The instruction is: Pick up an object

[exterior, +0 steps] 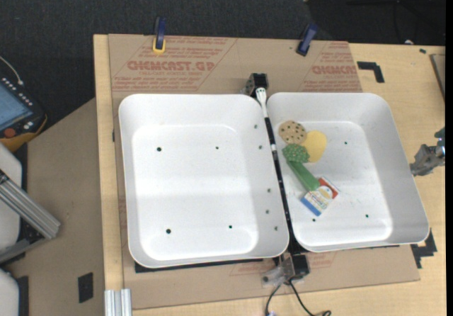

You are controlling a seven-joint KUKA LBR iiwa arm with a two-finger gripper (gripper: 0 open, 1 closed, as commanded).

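The left bin on the desk carries nothing to pick; everything worth reaching for sits in the right bin, gathered against its left wall just beside the seam where the two bins meet. There, from the far end toward the near end, lie a round speckled cookie, a yellow ball just beside it, a green stick-like toy and a small white packet with red and blue print. The green toy's long axis runs slantwise, from the cookie end down and to the right until it meets the packet, so a grip across its narrow width looks like the cleanest option. The four things touch or nearly touch, which could make a grasp on any single one nudge its neighbours. At the far right edge of the view, beyond the right bin's outer rim, the hand shows as a small grey metal shape; whether it stands wide or narrow cannot be told from here, and nothing is seen in it. The cluster therefore lies well apart from the hand, leftward across the whole width of the right bin, and the coming move is probably a long reach in that direction.
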